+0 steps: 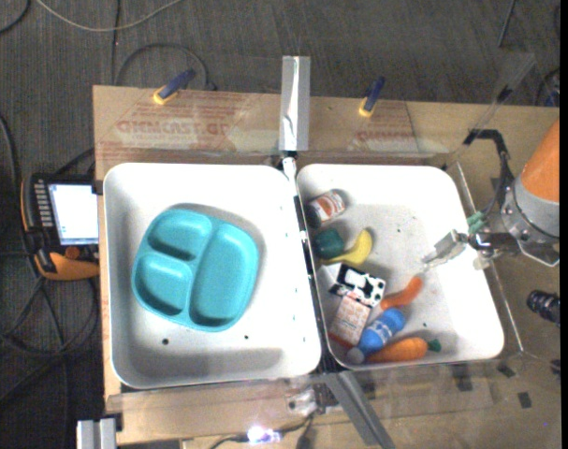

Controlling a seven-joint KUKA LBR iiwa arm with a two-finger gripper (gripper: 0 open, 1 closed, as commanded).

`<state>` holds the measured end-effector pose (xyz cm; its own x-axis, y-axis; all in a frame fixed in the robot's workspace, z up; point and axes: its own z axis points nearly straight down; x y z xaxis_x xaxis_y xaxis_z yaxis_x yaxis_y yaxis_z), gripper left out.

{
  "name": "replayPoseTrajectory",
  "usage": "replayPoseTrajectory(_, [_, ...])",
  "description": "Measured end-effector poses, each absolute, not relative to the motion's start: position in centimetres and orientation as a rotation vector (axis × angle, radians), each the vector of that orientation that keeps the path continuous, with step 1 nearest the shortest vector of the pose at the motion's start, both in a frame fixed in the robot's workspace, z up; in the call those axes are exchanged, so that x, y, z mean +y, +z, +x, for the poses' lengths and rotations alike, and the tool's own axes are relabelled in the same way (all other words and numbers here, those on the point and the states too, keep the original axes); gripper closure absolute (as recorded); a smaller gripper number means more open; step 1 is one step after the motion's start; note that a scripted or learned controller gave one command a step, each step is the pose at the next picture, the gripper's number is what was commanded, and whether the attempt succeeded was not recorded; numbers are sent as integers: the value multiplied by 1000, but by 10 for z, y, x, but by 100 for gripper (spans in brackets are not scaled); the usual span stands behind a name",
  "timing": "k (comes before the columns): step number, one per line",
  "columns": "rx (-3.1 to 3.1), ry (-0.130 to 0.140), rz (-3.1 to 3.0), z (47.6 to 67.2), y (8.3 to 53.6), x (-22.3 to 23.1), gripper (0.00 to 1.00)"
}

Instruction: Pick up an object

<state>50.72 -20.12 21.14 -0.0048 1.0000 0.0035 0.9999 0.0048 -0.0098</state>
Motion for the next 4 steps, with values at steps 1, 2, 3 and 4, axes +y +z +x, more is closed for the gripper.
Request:
replayPoseTrajectory(1, [-2032, 9, -2384, 515, 213, -198, 0])
replayPoseTrajectory(2, [-2027, 12, -2388, 565, 138, -136, 0])
replayPoseTrajectory(3, [-2100, -10, -2346, 542, 90, -138, 0])
replayPoseTrajectory(4, [-2137, -7, -2319, 620, 89, -152, 0])
